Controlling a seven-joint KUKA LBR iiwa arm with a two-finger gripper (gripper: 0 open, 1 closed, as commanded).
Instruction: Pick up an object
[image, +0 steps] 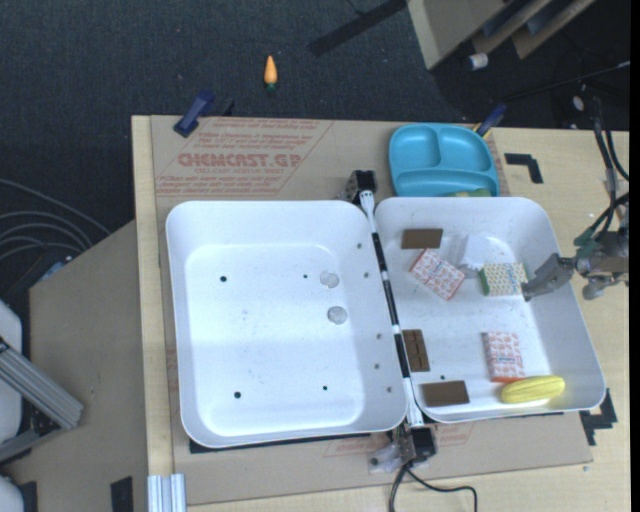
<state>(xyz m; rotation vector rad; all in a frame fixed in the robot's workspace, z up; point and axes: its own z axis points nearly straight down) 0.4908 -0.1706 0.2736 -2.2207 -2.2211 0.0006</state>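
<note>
Around me: dark carpet (90, 70) is lying under a tan bench (250, 150); grey cables (30, 245) are trailing at left.

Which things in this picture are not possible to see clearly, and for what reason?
- Arm: cut off by the camera view's right edge.
- Pincer, at the right bin's rim: small and blurred, its state unreadable.
- Patterned packets: print too small to read.
- Blue tray: near edge hidden behind the right bin.
</note>
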